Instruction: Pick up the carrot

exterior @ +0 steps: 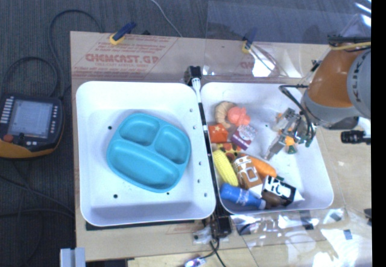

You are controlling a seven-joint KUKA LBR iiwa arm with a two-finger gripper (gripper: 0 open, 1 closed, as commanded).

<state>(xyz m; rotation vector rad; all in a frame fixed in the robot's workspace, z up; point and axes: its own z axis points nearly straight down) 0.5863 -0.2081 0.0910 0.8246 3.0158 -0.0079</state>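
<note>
Two white bins on the bench, and the job sits in the right-hand one.

The left bin (90, 157) carries a blue divided plate (149, 150); the right bin (313, 190) holds a heap of toy food along its left side, with the arm (335, 88) reaching in above its right half. The carrot (260, 166) lies near the bin's middle, orange and tapered, against a yellow corn cob (224, 166) and a small brown-and-white box (247, 173). It looks like light, stiff, smooth plastic, so I'd pinch across its thicker middle. The gripper (288, 137) hangs just to the carrot's right; whether it is spread or closed I cannot tell.
</note>
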